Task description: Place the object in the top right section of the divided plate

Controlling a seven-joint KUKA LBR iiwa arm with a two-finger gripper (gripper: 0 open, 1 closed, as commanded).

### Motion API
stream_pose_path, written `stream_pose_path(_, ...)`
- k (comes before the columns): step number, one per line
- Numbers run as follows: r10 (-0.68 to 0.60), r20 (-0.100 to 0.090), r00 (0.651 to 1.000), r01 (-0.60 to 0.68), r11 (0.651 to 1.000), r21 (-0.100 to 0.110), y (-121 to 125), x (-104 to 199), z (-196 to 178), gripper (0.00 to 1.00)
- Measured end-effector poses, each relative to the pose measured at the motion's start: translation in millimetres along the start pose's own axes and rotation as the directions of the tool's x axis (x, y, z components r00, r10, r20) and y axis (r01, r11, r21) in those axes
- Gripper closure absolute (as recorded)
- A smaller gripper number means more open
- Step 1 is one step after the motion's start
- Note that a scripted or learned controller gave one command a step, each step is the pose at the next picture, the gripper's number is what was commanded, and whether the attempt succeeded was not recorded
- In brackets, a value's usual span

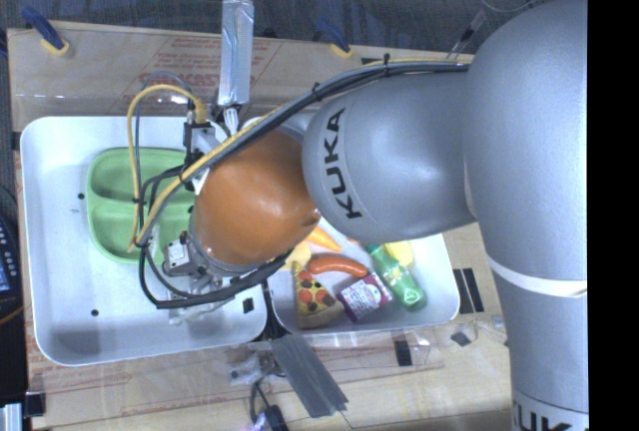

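Gripper hidden under arm point(399, 160), green divided plate point(115, 190), left bin point(50, 319)

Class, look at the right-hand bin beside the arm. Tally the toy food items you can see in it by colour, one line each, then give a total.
Green: 1, the bottle
Orange-red: 1, the hot dog
Dark red: 1, the pouch
Mixed red and yellow: 1, the pizza slice
Total: 4 in plain sight; the arm hides part of the right bin.
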State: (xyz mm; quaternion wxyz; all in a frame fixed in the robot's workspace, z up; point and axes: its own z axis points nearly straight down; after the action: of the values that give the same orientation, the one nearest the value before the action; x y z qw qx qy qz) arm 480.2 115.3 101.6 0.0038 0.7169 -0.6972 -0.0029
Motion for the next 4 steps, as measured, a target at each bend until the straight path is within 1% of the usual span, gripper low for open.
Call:
stream_pose_path(1,-0.149,0.003,0.989,0.149,0.989,0.005,4,-74,12,1.0)
stream_pose_path(2,0.501,0.004,0.866,-0.501,0.866,0.004,3,-68,-34,1.0)
stream_pose_path(3,0.168,0.0,0.986,-0.168,0.986,0.002,4,-18,-31,1.0)
stream_pose_path(4,0.039,0.0,0.999,-0.039,0.999,0.003,3,-81,12,1.0)
